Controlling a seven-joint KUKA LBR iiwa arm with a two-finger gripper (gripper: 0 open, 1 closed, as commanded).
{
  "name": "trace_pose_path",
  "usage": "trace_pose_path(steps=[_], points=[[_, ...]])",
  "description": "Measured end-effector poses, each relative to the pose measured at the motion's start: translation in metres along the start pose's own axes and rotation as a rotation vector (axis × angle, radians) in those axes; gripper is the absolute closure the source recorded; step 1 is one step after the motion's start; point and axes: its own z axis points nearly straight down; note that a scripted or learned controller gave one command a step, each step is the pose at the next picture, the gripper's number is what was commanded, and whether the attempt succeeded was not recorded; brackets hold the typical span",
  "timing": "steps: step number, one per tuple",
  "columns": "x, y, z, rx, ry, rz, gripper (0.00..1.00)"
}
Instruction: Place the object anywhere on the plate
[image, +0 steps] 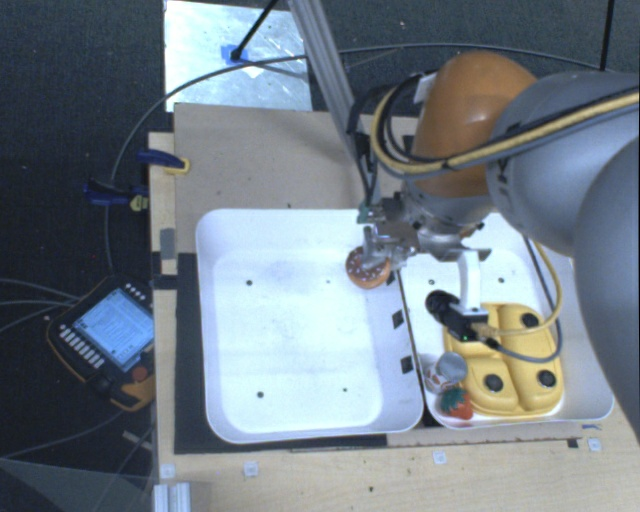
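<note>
Gripper (374, 252) hangs over the left bin (290, 400), a small brown round object (367, 269) apparently pinched between its fingers; carrying step, plate not identifiable yet.

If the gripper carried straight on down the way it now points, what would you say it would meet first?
Most likely the small round brown object just below the gripper, at the left bin's right edge. Under it lies the bin's white floor. Depth is hard to judge from this slanted view.
</note>
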Motion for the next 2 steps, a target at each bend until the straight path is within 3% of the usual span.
trace_pose_path(steps=[2], points=[[0.099, 0.008, 0.014, 0.0, 0.0, 0.001, 1.0]])
